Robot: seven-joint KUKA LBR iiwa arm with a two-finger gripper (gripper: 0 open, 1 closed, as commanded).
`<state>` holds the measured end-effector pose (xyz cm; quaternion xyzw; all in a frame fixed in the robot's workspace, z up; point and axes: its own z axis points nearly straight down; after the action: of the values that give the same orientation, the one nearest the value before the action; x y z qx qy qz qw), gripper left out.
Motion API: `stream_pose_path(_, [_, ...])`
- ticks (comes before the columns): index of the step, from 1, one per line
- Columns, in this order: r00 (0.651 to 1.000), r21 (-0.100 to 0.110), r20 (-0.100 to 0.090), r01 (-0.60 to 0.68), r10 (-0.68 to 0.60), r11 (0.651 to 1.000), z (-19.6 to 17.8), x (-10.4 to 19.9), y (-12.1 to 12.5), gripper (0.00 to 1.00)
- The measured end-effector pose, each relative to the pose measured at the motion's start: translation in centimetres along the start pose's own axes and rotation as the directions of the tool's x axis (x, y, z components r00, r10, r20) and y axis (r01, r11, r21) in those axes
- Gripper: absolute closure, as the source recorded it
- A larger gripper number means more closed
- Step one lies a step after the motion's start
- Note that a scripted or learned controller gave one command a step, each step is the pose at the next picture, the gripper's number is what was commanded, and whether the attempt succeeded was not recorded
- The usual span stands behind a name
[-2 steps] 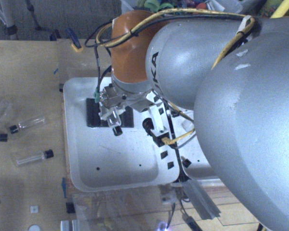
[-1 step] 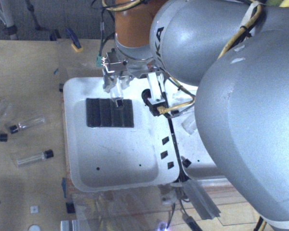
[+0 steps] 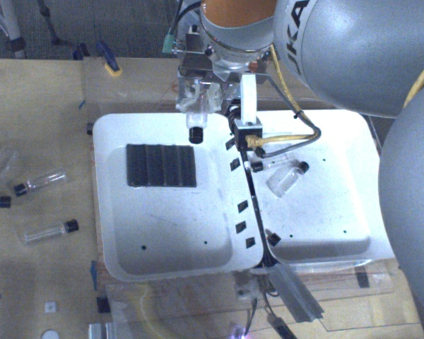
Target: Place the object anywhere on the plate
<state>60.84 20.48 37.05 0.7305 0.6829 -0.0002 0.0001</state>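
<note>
My hand (image 3: pixel 196 115) pinches a vial (image 3: pixel 195 127) upright; the plate (image 3: pixel 162 165) lies just below-left of it in my view.

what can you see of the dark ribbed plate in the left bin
The plate is a flat, dark, nearly black rectangle with lengthwise ridges that divide it into about four strips, matte, perhaps rubber or plastic. It lies flat on the floor of the left bin, toward the far side, its long edge across the bin. Nothing rests on it. The gripper hangs beyond its far right corner.
</note>
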Motion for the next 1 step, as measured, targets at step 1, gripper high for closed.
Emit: stream_pose_path(1, [0.922,-0.001,-0.001,-0.388,0.388,0.922,-6.18,2.03,-1.14,1.00])
